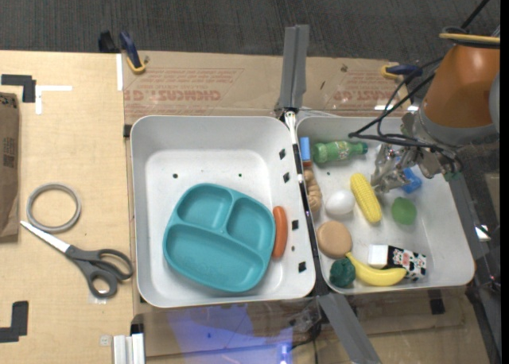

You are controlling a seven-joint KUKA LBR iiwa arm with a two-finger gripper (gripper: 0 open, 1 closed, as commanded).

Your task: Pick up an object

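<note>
My gripper point(389, 173) hangs low over the back right part of the right bin point(449, 271). It sits just right of a yellow corn cob point(365, 197) and just left of a small blue object point(410, 183). A green ball point(403, 211) lies a little in front of it. A green bottle point(337, 151) lies on its side at the back, to the gripper's left. Nearer the front are a white egg point(339, 204), a tan round piece point(334, 238), a banana point(375, 273), a dark green lump point(343, 273) and a cow-patterned box point(407, 261).
The left bin point(151, 164) holds a teal divided plate point(219, 236) with an orange sausage point(280, 231) at its right edge. Scissors point(83, 257) and a tape ring point(53, 207) lie on the bench at the left. Cables trail from the arm point(465, 88) above the bin.
</note>
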